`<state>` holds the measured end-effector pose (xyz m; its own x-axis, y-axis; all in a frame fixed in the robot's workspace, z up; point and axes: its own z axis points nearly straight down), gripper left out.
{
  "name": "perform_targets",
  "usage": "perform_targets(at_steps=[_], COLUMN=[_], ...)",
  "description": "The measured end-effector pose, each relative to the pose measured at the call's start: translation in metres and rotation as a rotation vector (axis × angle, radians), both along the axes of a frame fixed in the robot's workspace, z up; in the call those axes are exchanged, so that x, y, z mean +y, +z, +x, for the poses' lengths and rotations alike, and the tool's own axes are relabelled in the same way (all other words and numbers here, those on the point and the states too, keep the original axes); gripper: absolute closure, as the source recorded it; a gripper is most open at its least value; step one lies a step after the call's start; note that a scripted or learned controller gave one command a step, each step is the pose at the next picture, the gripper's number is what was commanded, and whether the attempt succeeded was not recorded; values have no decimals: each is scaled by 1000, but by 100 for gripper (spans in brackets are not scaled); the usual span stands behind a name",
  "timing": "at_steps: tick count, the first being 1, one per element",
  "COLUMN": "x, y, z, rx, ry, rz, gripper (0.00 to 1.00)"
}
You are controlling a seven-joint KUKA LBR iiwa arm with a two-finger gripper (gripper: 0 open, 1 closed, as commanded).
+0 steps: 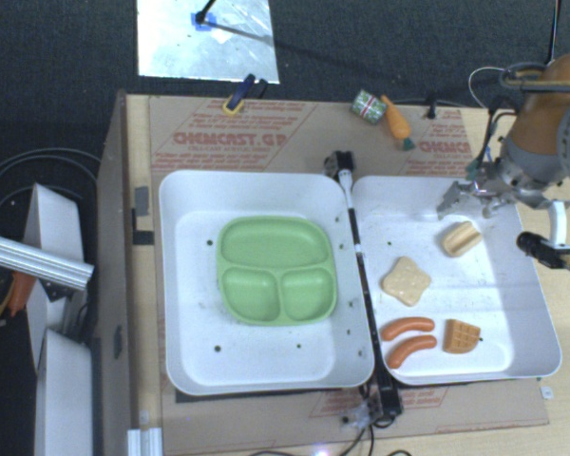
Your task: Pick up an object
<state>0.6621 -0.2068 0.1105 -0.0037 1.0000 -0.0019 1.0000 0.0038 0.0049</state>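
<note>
Five toy foods lie in the right bin (527, 283): a bread roll (461, 237) near its far edge, a toast slice (405, 281) mid-bin, two sausages (409, 339) and a waffle (462, 335) along the near edge. Just above the roll, the gripper (475, 196) hangs with its fingers spread, holding nothing. A green divided plate (275, 269) sits in the left bin (185, 255).

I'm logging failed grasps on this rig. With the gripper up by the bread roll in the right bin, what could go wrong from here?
1. The gripper sits above and beside the bread roll, not over it; a straight descent may clip its end and push it away.
2. The roll looks rounded, so it could squirt out as the gripper closes.
3. The gripper is near the right bin's far wall, which it might strike.
</note>
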Motion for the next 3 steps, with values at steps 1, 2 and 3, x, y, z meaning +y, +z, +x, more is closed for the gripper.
perform_targets(at_steps=[1,2,3], x=[13,0,26], y=[-23,8,-21], z=[-32,-26,-21], rx=[-2,1,1], ry=[-2,-3,1], rz=[-2,0,1], gripper=[0,0,0])
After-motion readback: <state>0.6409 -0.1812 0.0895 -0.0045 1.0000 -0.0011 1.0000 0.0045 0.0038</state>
